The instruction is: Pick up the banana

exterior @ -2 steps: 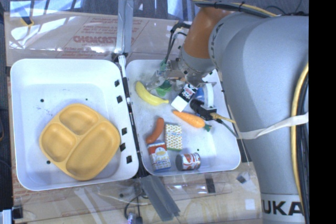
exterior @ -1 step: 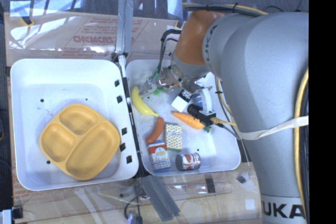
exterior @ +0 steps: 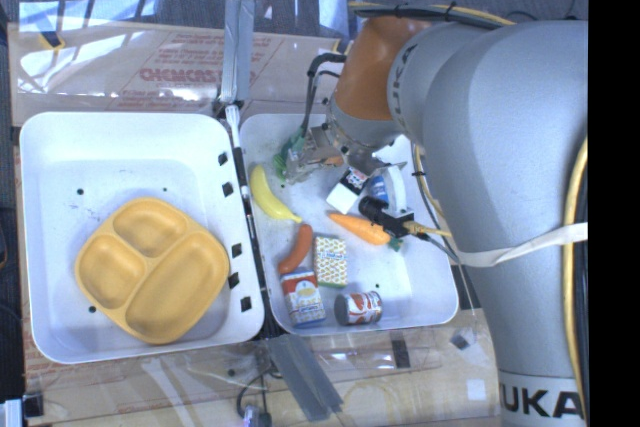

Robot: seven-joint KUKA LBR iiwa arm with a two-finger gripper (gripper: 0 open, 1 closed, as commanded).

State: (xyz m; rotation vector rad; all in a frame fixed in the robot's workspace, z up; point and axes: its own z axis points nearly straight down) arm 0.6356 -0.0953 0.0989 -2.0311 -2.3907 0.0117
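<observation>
**Banana by the right bin's left wall, gripper close above it**

Banana [exterior: 271, 196] lies in the right bin [exterior: 430, 300], along its left wall toward the far edge, free of the other items. The gripper [exterior: 300, 158] hangs just beside its far end; whether the jaws are spread or pressed together cannot be told. Toward the near edge lie a sausage [exterior: 296, 248], two small cartons [exterior: 331, 261], a can [exterior: 358, 307] and a carrot [exterior: 359, 229]. The left bin [exterior: 60, 155] holds a yellow divided plate [exterior: 151, 268], with bare white floor along its far edge. Grey carpet lies beyond the bench.
</observation>
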